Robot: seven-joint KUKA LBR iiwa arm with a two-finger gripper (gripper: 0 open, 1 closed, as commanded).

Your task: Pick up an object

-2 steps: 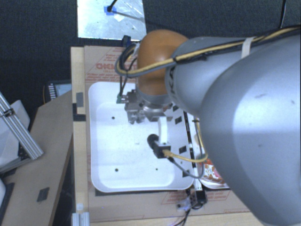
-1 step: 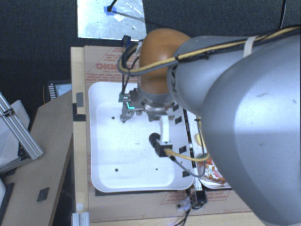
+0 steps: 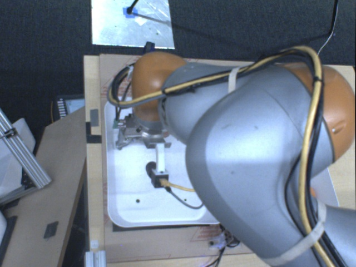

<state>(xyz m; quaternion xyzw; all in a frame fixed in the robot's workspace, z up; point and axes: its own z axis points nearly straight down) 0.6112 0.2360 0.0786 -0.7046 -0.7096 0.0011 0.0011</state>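
We're looking down on the left white bin (image 3: pixel 139 211), and the gripper (image 3: pixel 134 133) sits low over its upper-left part, close to the wall, while the grey arm (image 3: pixel 250 149) sweeps in from the right and covers much of the bench (image 3: pixel 67 149). Whether the claw is spread or pressed together we cannot tell, because the wrist hardware blocks it. The object is a puzzle too: the stretch of bin floor we can see is smooth, glossy white plastic with a couple of tiny dark specks, so we judge the object lies under the gripper or beneath the arm, hidden from us. Going by the shallow bin and the small claw, we expect something small and light, and on that slick floor it may skate away when nudged. The safest hold is probably across its narrowest width, near its middle. Around it all, the arm's casing is matte and rounded, the orange band (image 3: pixel 153 77) is a shiny dome, the bench is pale board, and a crinkled silvery sheet (image 3: pixel 130 15) lies behind.
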